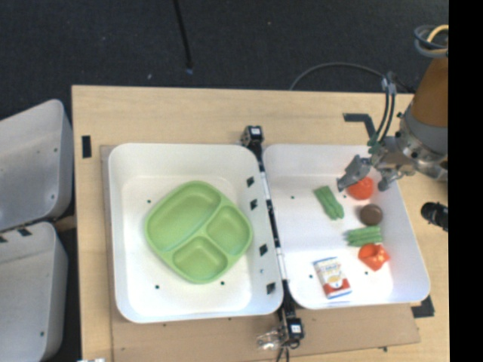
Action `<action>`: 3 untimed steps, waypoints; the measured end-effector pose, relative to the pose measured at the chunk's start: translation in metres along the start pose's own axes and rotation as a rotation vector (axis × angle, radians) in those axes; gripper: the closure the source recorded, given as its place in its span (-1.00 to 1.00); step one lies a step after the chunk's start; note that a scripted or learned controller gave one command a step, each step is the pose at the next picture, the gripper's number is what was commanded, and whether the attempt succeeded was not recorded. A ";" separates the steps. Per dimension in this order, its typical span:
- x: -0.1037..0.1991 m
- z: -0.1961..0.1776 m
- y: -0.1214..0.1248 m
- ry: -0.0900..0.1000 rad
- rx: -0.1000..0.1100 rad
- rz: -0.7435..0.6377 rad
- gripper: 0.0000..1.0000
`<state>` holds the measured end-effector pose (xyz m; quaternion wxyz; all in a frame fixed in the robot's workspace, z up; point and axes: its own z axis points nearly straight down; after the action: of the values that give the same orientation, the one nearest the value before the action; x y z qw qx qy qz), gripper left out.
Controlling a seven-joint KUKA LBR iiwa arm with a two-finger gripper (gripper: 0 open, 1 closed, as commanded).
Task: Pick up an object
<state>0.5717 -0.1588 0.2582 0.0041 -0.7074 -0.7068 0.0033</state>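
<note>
Gripper over the right bin's far corner, at a red-orange object.

The gripper (367,173) hangs above the right bin (302,277), its two fingers spread apart on either side of a round red-orange object (361,189) that lies just beneath them; whether they actually pinch it cannot be told. Near it lie a green stick-shaped piece (328,202), a brown ball (370,215), a second green piece (364,236), a red toy (373,256) and a small printed carton (332,277). The left bin (124,277) holds a green divided plate (198,231).
</note>
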 end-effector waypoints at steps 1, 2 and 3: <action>0.000 -0.006 0.002 -0.001 -0.011 -0.001 -1.00; -0.001 0.057 0.004 -0.002 -0.006 0.000 -1.00; 0.005 0.106 -0.003 -0.002 -0.007 0.001 -1.00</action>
<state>0.5678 -0.1541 0.1526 0.0008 -0.7079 -0.7063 0.0014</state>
